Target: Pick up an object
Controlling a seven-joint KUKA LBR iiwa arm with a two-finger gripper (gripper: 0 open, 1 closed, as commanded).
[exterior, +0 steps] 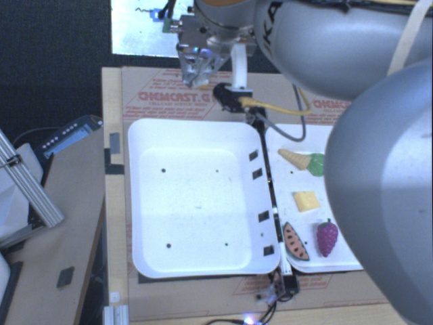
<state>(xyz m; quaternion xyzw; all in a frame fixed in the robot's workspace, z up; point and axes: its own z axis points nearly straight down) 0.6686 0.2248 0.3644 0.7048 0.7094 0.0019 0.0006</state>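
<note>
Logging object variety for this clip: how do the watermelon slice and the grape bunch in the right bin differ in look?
The watermelon slice is a flat wedge, red with dark seeds and a dark rind edge; the grape bunch is purple, rounded and bumpy with a small stem on top. The slice lies slanted, the grapes more upright. Both lie side by side in the right bin.

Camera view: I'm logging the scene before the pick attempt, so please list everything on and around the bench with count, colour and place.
Left bin: one, white, centre of the bench.
Right bin: one, white, beside the left bin, partly behind the arm.
Ice cream cone toy: one, tan cone with green scoop, upper part of the right bin.
Cheese block toy: one, yellow, middle of the right bin.
Watermelon slice toy: one, red with dark rind, lower right bin near the divider.
Grape bunch toy: one, purple, right of the watermelon slice toy.
Cardboard sheet: one, brown with red print, under the bins.
Arm: one, grey, entering from the right.
End effector: one, metallic, above the cardboard sheet beyond the left bin.
</note>
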